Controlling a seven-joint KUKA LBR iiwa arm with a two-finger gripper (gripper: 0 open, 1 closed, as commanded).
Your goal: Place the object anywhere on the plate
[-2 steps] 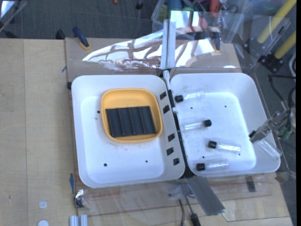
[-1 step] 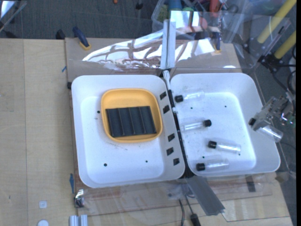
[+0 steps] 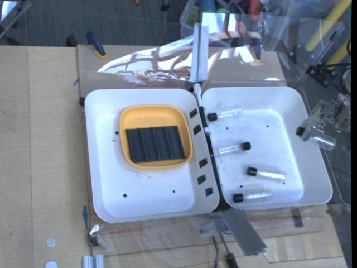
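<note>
Tubes lie scattered in the right bin (image 3: 290,102): four clear vials with black caps (image 3: 266,175), none on the yellow plate (image 3: 156,135) in the left bin (image 3: 106,166). A dark ribbed block (image 3: 154,144) already covers the plate's middle. No writing is legible anywhere. The hand (image 3: 321,128) hovers at the right bin's far rim on the worktop, and whether it is open I cannot tell.

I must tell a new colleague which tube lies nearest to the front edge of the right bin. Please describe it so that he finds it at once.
Start at the right white bin, beside the bin with the yellow plate. Four clear tubes with black caps lie in it. The wanted tube is the lowest in the picture, near the front rim, with its cap pointing left toward the divider.
</note>
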